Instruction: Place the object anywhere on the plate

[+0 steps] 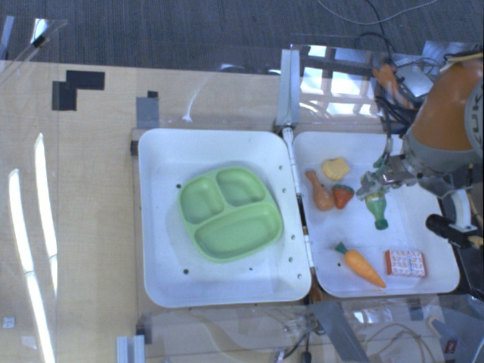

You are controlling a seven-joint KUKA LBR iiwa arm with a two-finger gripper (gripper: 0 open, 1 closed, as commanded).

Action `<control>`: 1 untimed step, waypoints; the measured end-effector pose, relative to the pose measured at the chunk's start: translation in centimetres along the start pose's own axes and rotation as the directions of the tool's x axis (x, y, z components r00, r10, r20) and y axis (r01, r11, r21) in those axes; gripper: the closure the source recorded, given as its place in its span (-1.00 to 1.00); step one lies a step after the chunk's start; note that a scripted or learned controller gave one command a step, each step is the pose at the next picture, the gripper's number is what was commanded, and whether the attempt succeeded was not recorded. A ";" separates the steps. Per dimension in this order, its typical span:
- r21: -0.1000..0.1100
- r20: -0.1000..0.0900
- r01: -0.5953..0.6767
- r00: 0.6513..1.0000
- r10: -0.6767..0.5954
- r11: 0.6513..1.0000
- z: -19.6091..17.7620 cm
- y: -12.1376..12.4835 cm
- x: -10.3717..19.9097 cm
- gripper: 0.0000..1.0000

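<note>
Bins on the desk (76, 225): left bin (159, 203) holds the plate (230, 212), right bin (439, 274) holds the loose items. Plate is pale green, glossy plastic, rounded-square, split into three compartments, two small ones at 12 o'clock and one long one at 6 o'clock; nothing lies on it. Arm (450, 119) enters from 3 o'clock, orange band above a grey wrist. Claw (376, 181) hangs over the right bin's upper middle, just at the top of a green bottle-shaped toy (378, 211); whether its fingers stand apart or closed cannot be told, and no item is seen between them. Task object is judged to be that green toy, lying in the right bin at 3 o'clock from the plate, well apart from it. Other items, all smooth moulded toys: yellow lump (336, 168), tan drumstick (319, 190), red strawberry (343, 196), tapered orange carrot (361, 265) with a green tip, flat patterned box (405, 263).

Step in hand, as judged: the pick, not yet secured. Next move calls for a firm grip on the toy's narrow, slippery body, a lift above the bin walls, then travel toward 9 o'clock across the divider to release over any compartment.
</note>
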State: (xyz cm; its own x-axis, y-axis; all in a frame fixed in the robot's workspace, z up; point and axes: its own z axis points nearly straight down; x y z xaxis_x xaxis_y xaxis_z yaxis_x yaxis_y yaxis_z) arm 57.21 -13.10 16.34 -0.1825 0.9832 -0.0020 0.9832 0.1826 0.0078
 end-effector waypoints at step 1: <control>0.002 0.000 -0.083 0.997 0.083 0.997 -2.2 4.3 5.0 1.00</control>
State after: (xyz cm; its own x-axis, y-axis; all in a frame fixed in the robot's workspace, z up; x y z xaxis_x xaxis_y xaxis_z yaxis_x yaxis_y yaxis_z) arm 60.53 -7.36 18.56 -0.1001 0.9950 -0.0010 0.9950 0.1001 0.0061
